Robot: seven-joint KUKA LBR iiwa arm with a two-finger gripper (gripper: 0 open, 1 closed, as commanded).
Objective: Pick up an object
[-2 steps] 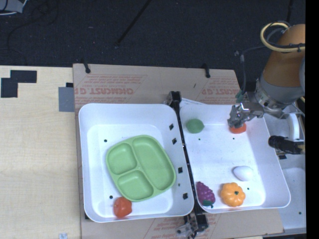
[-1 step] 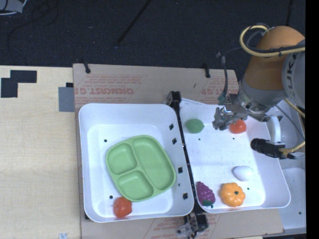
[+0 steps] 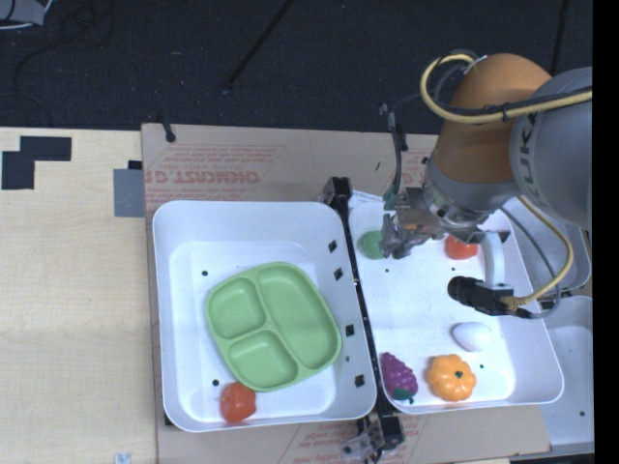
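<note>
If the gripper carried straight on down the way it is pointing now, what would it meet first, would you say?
Most likely the green object at the left edge of the right bin. The gripper points down right beside it, partly overlapping it in this view. Depth is unclear, so it may instead land on the bin floor alongside.

two white bins (image 3: 184, 259) on a cardboard sheet (image 3: 242, 162) on the bench (image 3: 68, 307).
</note>
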